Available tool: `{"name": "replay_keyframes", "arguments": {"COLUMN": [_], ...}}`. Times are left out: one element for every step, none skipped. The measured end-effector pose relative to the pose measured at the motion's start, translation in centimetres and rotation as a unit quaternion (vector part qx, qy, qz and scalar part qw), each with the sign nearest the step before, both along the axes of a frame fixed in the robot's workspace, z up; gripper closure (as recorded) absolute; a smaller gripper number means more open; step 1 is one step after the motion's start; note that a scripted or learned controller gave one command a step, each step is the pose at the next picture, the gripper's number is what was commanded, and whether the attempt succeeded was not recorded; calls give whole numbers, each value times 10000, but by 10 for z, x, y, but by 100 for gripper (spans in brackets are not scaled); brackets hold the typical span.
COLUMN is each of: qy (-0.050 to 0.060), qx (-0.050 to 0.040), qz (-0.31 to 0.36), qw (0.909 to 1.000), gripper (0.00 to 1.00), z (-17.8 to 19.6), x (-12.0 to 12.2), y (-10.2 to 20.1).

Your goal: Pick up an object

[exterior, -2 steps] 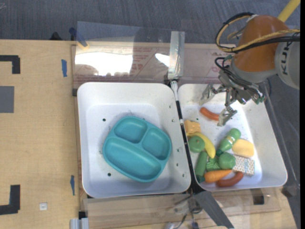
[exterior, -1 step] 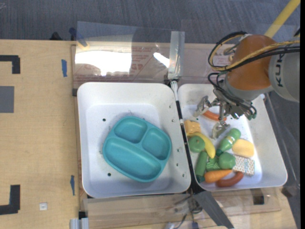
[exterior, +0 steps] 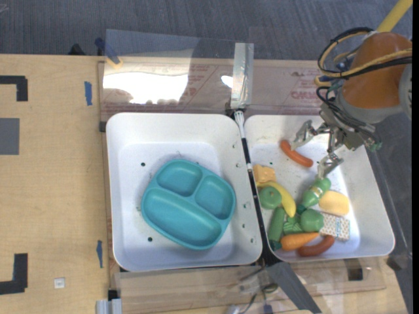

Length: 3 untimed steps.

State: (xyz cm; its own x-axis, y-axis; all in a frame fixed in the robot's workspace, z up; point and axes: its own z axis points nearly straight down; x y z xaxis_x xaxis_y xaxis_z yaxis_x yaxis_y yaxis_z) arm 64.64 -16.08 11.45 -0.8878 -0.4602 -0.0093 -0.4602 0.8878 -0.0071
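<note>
Gripper [exterior: 319, 147] hangs over the upper part of the right bin [exterior: 380, 201], at about 1 o'clock of that bin's floor; its two metal fingers [exterior: 303, 134] are spread wide apart, one tip toward the left, the other lower and to the right; nothing lies between them; the orange-banded wrist [exterior: 373, 70] sits above, with black cables looped over it.

Nearest item: an orange-red toy sausage [exterior: 296, 154], slim and rod-shaped, lying at a slant on bare bin floor, just below and left of the left finger, apart from the main heap; contact with the finger cannot be told.

Heap of toy food fills the bin's lower half, toward 6 o'clock; a yellow banana [exterior: 283, 197], curved, rests on a green round piece; a small yellow-orange block [exterior: 264, 173] sits at its 11 o'clock against the bin's left wall; a green bottle-shaped piece [exterior: 315, 193] tilts upward toward the lower fingertip, near it; a pale yellow lemon-like piece [exterior: 334, 203] lies at its 4 o'clock; a patterned white packet [exterior: 336, 227] just below that; an orange carrot [exterior: 300, 240] and a dark red sausage [exterior: 319, 246] lie along the near wall, touching.

Left bin [exterior: 124, 142] bears a teal divided plate [exterior: 188, 203], three compartments, tilted slightly, near centre.
</note>
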Motion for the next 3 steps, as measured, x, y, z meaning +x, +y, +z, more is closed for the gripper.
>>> {"name": "replay_keyframes", "arguments": {"qy": [6, 6, -71], "qx": [24, 23, 29], "qz": [-736, -1042, -1037], "qw": [9973, 9946, 9946], "gripper": [0, 0, 100], "z": [-26, -25, -11], "x": [-12, -26, -22], "y": [44, 55, 56]}}
